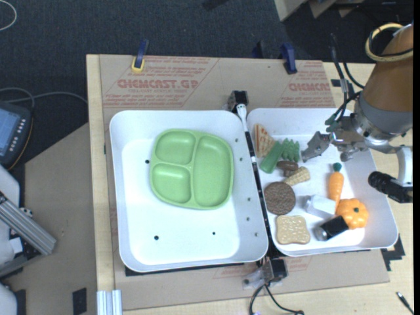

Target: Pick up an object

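A cardboard-topped bench (197, 77) carries two white bins; the tool (317, 144), fingers spread and holding nothing, hovers at right-centre of frame above toy food, near a carrot (335, 186) and pumpkin (352, 213).

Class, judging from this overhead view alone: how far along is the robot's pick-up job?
Done: nothing looks lifted; the carrot, pumpkin and other toys lie in the right bin. In hand: the gripper hangs over that bin's upper part with nothing visibly between its fingers. Left: descending, grasping and lifting one object.
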Robot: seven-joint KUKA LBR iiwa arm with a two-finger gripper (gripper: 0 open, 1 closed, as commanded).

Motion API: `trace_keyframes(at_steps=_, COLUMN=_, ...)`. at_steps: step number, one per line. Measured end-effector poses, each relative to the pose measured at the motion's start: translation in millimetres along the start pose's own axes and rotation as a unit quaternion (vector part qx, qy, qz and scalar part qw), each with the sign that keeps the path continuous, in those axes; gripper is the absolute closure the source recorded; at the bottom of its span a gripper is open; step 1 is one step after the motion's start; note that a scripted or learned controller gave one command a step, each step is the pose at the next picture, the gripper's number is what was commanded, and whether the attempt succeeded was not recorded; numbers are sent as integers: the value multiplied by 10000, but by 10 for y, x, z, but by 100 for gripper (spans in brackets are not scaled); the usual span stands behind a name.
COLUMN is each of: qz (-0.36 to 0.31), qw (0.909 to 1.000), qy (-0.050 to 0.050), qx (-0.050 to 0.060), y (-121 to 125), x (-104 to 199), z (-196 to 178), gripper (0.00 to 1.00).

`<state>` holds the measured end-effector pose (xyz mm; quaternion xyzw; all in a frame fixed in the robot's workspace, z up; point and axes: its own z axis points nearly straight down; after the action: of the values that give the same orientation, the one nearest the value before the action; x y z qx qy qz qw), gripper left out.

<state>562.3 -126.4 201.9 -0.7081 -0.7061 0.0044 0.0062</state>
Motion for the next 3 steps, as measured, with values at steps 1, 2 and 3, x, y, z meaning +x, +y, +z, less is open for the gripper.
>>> trace_keyframes(at_steps=1, qz=-15, qw=10000, qy=-10, qx=-72, y=29, x=2, z=-77, gripper=0)
trace_keyframes(at_steps=2, qz=-14, qw=10000, qy=-2, qx=-39, y=97, x=5, z=535, gripper=0)
trace_keyframes(at_steps=3, qz=-13, qw=10000, qy=-4, qx=-43, y=149, x=-39, z=998, gripper=0)
